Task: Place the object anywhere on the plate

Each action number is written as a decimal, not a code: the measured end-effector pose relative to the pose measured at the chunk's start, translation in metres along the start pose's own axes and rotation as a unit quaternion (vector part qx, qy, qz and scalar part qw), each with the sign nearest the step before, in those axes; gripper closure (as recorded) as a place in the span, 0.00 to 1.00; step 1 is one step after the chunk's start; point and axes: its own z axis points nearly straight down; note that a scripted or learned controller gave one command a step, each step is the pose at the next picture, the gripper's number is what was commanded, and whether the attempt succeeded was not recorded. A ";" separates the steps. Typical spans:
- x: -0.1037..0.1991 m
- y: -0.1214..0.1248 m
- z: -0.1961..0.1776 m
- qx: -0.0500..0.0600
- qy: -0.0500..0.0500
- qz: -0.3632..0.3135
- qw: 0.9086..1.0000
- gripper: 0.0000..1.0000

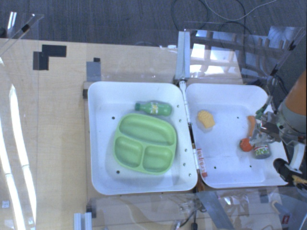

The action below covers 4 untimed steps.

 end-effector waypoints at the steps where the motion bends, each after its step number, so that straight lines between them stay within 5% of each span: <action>1: 0.068 -0.022 -0.025 -0.001 0.000 0.004 1.000 1.00; 2: 0.051 -0.018 0.001 0.001 0.000 0.090 0.996 1.00; 3: 0.084 -0.028 -0.015 -0.001 0.000 0.127 0.992 1.00; 4: 0.027 -0.010 0.048 0.002 -0.001 0.236 0.972 1.00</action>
